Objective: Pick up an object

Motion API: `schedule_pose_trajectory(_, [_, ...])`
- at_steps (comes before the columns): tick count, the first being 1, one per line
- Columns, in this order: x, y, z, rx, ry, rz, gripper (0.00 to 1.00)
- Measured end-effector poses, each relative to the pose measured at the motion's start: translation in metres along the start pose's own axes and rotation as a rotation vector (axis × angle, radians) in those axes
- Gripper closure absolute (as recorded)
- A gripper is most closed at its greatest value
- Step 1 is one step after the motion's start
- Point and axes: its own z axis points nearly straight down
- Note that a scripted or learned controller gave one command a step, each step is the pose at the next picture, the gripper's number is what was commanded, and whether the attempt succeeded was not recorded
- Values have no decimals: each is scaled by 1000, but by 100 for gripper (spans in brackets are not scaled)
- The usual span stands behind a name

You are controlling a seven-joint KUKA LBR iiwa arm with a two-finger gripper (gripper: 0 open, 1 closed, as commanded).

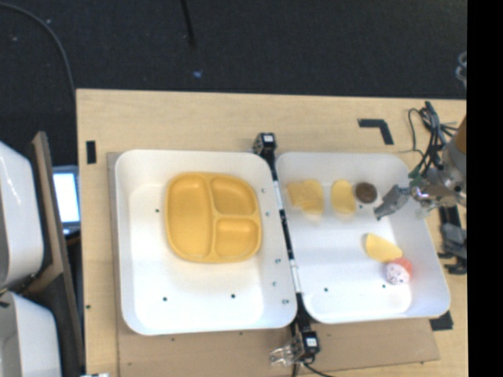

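The right bin [346, 305] holds several small objects. Along its far side lie a pale yellow block [305, 195], a yellow oval piece [343, 196] and a brown round object [365, 192]. Nearer the front right lie a yellow wedge [382, 247] and a pink and white ball [398, 272]. My gripper [391, 203] reaches in from the right edge and hangs just right of the brown round object, above the yellow wedge. It is small and grey in the camera view, and nothing shows in its grasp.
The left bin [141, 289] bears a yellow divided plate [213, 215]. A black divider with clamps [281, 234] runs between the bins. Cables and arm parts [444, 187] crowd the right edge. White equipment [23, 234] stands at the far left.
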Motion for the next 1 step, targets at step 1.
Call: schedule_pose_trajectory(1, [22,-23,-68,-6,-2,-57,0])
